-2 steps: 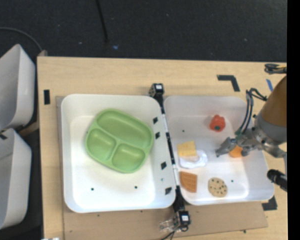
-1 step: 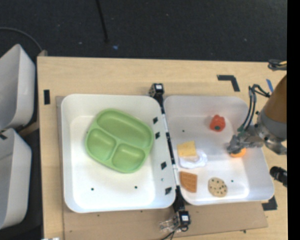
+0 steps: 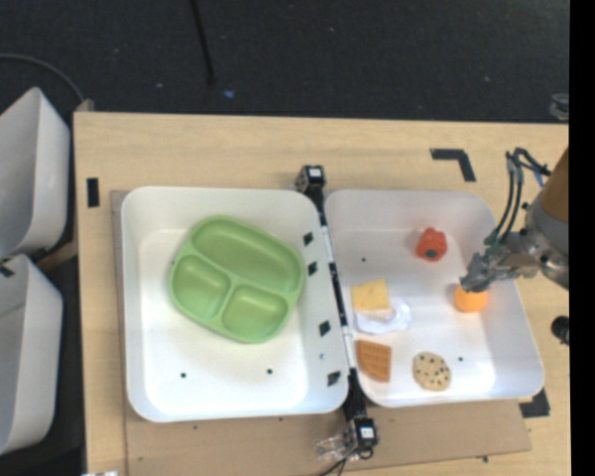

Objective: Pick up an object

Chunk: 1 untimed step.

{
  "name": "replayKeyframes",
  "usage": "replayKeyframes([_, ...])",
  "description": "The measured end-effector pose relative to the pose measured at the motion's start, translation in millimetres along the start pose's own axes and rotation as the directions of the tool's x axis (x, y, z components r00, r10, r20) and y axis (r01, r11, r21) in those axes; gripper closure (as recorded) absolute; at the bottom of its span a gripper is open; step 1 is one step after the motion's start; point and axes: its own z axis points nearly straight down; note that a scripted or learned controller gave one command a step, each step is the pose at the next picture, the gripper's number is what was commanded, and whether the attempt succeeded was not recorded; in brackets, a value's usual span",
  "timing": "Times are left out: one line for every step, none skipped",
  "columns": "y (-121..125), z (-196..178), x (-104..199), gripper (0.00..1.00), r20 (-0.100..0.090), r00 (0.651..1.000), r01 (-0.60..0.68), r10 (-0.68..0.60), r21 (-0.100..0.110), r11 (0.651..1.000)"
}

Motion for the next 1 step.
replayKeyframes([-2.8, -45.1, 2.0, 1.0, 0.0, 1.0, 0.0, 0.0, 0.0, 1.0])
